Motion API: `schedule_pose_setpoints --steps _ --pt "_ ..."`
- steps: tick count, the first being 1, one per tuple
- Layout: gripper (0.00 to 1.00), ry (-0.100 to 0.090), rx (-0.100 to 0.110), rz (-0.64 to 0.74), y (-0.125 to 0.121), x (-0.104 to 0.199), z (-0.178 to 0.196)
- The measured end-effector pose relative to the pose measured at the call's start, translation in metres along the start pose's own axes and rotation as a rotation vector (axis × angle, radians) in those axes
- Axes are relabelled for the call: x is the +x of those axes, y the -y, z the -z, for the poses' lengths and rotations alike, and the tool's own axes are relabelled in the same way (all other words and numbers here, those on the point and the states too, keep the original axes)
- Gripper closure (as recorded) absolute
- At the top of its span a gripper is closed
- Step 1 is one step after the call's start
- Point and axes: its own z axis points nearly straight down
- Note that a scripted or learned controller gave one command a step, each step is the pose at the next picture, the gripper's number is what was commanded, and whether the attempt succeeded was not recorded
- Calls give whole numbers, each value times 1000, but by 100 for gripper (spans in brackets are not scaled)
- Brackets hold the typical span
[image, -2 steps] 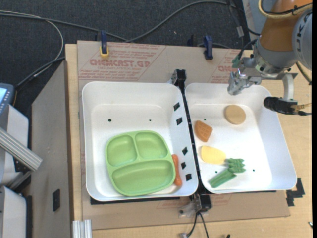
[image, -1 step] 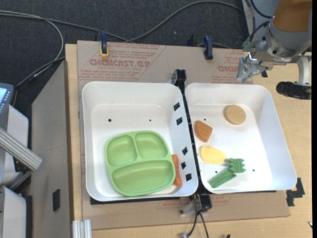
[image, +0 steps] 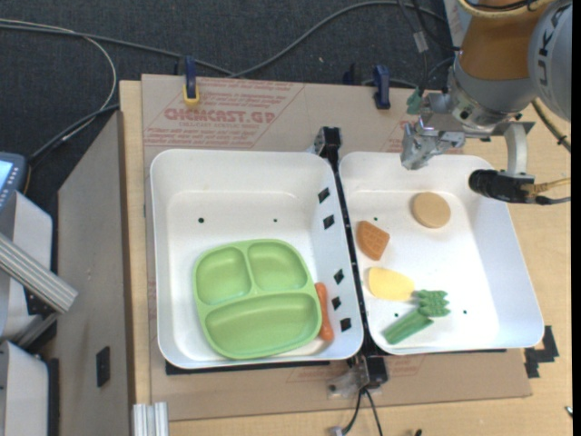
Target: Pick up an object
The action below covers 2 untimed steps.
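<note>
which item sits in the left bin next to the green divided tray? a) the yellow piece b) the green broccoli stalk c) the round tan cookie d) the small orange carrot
d, the small orange carrot lies against the right edge of the green divided tray in the left bin; the round tan cookie, yellow piece and green broccoli stalk all lie in the right bin.

Bench (image: 227,107): brown board w/ red lettering, held at far edge by a yellow clamp (image: 191,82) and a blue clamp (image: 380,86). On it, two shallow white bins side by side, touching at the middle: left bin (image: 172,243), right bin (image: 499,280). Black clips along the join.
</note>
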Motion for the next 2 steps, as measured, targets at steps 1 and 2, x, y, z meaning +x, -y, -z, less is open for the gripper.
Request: schedule_pose_setpoints --steps 1,2 --pt "100 0 0 -1 25 37 -4" --pt "100 0 2 -1 49 80 -23"
